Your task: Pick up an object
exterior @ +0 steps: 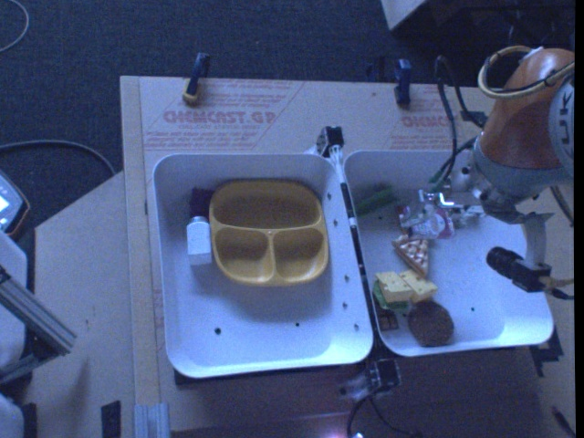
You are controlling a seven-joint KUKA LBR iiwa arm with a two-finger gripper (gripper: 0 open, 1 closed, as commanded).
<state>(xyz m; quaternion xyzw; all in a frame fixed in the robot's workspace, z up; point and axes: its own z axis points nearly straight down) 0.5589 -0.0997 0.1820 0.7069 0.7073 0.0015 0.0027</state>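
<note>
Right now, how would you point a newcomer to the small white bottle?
Start at the left bin, the one holding the yellow tray. Look just off the tray's left edge: the white bottle stands there. It is the one pale thing beside the tray, with a dark object just behind it.

A bench (137, 245) fills mid-frame, carrying two white bins side by side: left bin (182, 327), right bin (511, 313).
</note>
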